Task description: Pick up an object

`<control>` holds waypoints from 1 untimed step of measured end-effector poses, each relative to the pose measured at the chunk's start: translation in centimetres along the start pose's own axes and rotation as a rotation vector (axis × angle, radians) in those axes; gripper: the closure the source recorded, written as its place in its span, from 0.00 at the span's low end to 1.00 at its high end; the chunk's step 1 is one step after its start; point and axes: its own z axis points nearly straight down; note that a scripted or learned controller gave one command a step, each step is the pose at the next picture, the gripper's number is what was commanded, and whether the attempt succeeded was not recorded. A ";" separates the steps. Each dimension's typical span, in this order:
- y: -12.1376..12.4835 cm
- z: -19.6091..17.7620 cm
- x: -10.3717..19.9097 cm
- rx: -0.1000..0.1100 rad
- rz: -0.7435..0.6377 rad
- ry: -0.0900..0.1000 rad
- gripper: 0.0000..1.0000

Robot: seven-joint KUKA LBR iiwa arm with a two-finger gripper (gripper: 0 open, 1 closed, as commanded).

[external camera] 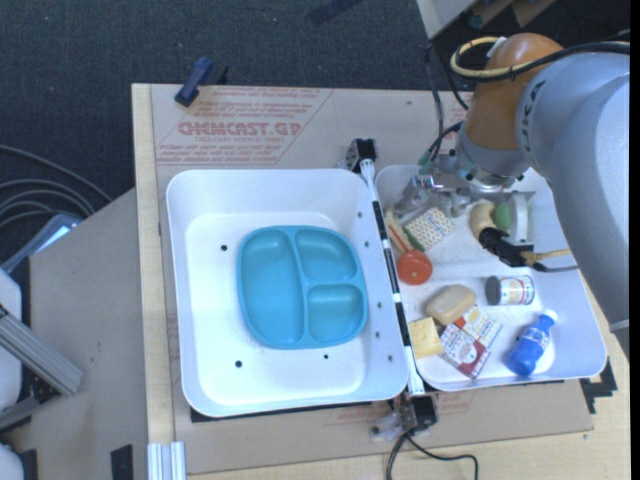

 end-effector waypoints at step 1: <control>0.0 0.0 0.0 0.000 0.000 0.000 0.00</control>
